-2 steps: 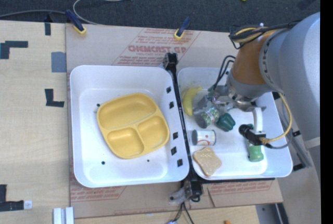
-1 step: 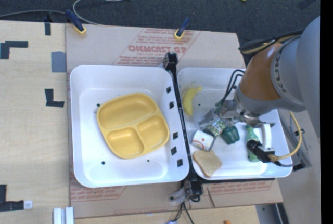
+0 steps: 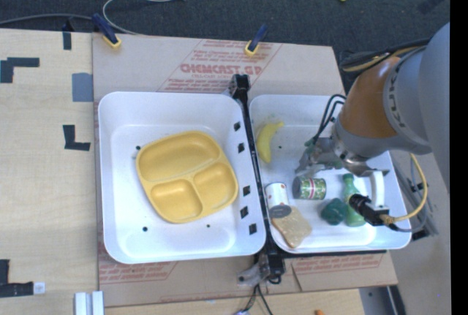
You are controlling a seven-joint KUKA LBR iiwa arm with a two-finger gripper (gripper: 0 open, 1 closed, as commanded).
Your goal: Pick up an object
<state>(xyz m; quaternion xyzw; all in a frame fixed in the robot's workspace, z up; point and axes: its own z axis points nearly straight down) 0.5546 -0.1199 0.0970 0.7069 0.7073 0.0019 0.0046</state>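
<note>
In the right bin (image 3: pixel 292 112) lie a yellow banana (image 3: pixel 268 139), a small can with a green and red label (image 3: pixel 311 188), a white cylinder (image 3: pixel 276 196), a tan sponge-like block (image 3: pixel 292 229) and green toys (image 3: pixel 341 210). My gripper (image 3: pixel 314 160) hangs low over the middle of this bin, just above the far side of the can and to the right of the banana. The grey wrist and its orange band (image 3: pixel 365 112) hide the bin's right part.
The left bin (image 3: pixel 117 160) holds a yellow divided plate (image 3: pixel 187 175). A black divider clamp (image 3: pixel 240 87) sits between the bins. Cardboard lies under both bins, with yellow clips at its far edge. A cable runs along the right bin's near right corner.
</note>
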